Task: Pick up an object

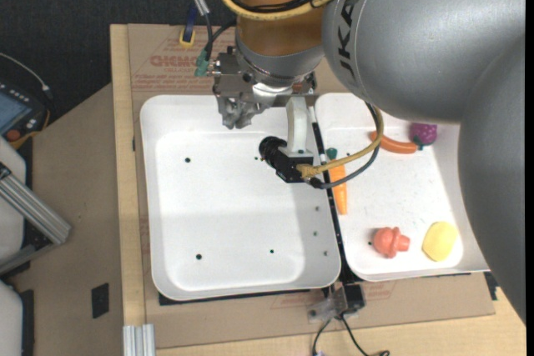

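My gripper (236, 114) hangs over the far edge of the left bin (167, 179), near its back wall, with nothing visible in it. The loose objects lie in the right bin (417, 263). They are an orange carrot (339, 188) against the divider, a second orange piece (397, 146) next to a purple item (424, 132) at the back, a pink-red object (389, 241) and a yellow lemon (440, 240) at the front. The grey arm hides part of the right bin.
A black fitting (279, 159) with cables hangs from the wrist over the left bin's right side. Both bins rest on a cardboard sheet (133, 79). A connector and wires (342, 303) lie at the front edge between the bins.
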Motion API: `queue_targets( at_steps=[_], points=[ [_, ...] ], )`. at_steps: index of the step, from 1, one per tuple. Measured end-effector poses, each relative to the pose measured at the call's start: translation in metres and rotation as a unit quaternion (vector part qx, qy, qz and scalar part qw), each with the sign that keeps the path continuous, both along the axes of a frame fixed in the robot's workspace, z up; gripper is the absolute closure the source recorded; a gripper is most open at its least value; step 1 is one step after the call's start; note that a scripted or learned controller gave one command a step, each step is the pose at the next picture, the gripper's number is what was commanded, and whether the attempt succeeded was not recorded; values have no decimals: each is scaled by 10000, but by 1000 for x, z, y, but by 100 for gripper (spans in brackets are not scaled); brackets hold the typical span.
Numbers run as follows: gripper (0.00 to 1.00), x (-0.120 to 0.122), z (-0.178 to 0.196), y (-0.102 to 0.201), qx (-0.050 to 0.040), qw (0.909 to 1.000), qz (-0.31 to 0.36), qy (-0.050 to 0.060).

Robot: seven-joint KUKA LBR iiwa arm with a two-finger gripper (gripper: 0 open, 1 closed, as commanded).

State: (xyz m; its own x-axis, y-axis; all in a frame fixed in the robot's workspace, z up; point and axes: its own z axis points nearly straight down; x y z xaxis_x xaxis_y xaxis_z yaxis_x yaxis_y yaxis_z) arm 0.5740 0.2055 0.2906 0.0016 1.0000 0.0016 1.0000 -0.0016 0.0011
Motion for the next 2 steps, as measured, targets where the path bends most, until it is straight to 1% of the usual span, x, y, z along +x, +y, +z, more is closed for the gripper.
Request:
queue_targets(
  at_steps=[1, 2],
  points=[
    [100, 31, -205, 18, -29, 10000, 10, 71],
    [100, 37, -77, -112, -21, 10000, -52, -46]
  ],
)
